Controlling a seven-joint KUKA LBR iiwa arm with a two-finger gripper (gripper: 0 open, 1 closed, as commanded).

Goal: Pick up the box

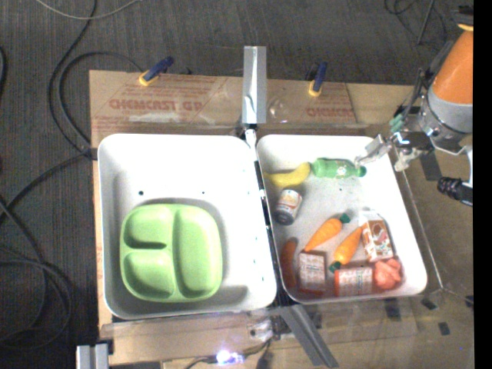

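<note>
1 box [377, 239] lies low in the right bin, well apart from the gripper [374, 151], whose state I cannot tell.

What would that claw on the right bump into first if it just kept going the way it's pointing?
Probably the green bottle: the gripper points left and downward toward that bottle's cap end, at the back of the right bin. Depth is hard to judge from one view, so it might pass above.

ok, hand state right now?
Hand: above the right bin's top right corner, next to the green bottle's cap end; open or closed cannot be told. Nothing seen in it.
</note>
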